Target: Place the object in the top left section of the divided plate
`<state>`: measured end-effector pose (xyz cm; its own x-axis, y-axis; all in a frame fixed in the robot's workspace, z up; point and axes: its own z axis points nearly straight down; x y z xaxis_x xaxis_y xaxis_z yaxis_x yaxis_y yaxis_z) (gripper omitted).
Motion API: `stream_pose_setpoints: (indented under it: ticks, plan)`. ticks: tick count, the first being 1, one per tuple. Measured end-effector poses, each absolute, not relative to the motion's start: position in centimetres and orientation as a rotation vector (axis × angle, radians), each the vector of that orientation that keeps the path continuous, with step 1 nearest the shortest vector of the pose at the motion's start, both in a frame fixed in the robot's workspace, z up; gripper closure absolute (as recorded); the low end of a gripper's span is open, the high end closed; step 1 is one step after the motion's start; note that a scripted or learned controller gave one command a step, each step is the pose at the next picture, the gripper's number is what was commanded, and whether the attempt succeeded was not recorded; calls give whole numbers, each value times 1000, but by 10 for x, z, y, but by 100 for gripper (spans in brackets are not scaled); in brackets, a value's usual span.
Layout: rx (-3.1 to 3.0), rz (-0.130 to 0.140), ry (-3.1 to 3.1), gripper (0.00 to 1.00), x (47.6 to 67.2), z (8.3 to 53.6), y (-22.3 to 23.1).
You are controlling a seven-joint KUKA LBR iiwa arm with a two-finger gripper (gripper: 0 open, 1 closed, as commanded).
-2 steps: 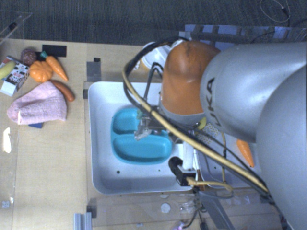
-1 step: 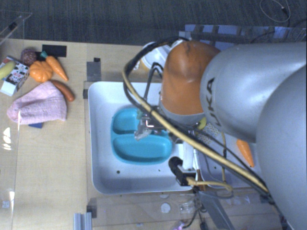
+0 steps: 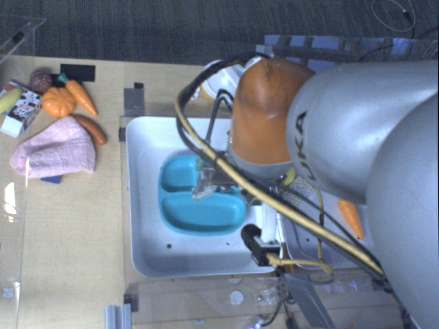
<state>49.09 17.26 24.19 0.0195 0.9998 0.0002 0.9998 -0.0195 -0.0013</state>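
We're looking down on a robotics lab bench: a pale wooden tabletop (image 3: 68, 238) carries a shallow white plastic bin (image 3: 147, 252), and a big grey industrial arm with an orange band (image 3: 322, 136) looms over that bin, cables looping off it. Left of the bin sit toy plastic vegetables (image 3: 72, 101) and a pink folded cloth (image 3: 55, 149); beyond it, dark carpet (image 3: 171, 12).
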Motion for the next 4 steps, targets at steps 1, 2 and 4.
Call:
stream_pose_setpoints:
  ticks: [1,2,4]
  plan:
    - [-2242,1,-2199,0,491,242,173]
    - [-1961,-2,-2457,0,585,216,134]
    - [-2024,-1,-2402,100,522,190,136]
